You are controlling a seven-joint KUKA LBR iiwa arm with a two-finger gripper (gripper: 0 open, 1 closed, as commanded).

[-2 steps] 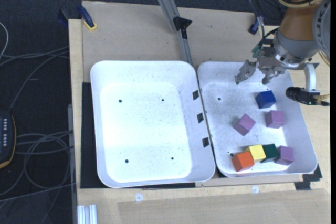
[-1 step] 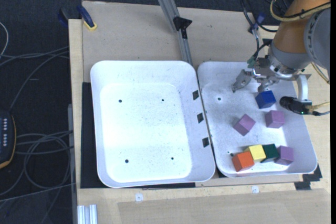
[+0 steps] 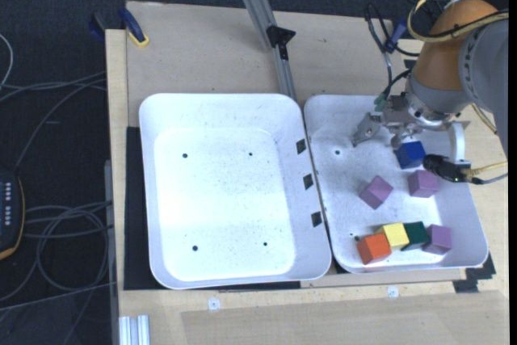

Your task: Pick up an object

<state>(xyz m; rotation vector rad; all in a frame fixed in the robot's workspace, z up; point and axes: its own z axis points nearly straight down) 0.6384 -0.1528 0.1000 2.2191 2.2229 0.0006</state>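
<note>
From where I stand, the grey arm with its orange band leans in over the right-hand shallow white plastic bin, and the jaws hang low near that bin's back end. The metal fingers look splayed apart, with nothing between them.

The nearest candidate is the small blue cube. It sits on the bin floor just beside the fingers, a touch nearer the front of the surface and slightly toward the arm's own side, so I'd judge the jaws need only a short shift that way and a drop to straddle it. It is squarish, so no long axis dictates the wrist angle.

Further forward lie a purple cube and another purple cube, well apart from the jaws. At the front wall an orange block, yellow block, green block and a third purple block crowd together in a row, touching, which looks a poorer pick.
</note>
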